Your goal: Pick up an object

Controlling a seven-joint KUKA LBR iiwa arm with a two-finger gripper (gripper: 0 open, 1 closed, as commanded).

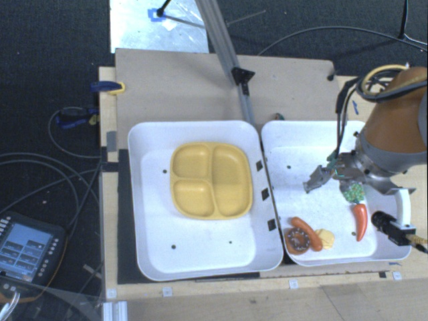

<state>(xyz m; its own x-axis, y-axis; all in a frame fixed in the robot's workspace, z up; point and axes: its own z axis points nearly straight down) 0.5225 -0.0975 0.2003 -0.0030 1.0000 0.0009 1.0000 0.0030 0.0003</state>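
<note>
Camera view: two white bins side by side on the tabletop (174,85). Left bin (150,246) holds a yellow divided plate (211,180), three compartments, nothing in them. Right bin (294,142) holds, near its front edge, a brown doughnut (296,241) touching a sausage (306,233), with a small pale yellow item (326,237) just beside them; an orange-red pepper (360,221) lies further right, a green item (353,192) just above it. Gripper (321,177) sits over the right bin's middle, grey fingers (314,181) pointing left, nothing visible between them; opening width cannot be told. Arm enters from the right.
</note>
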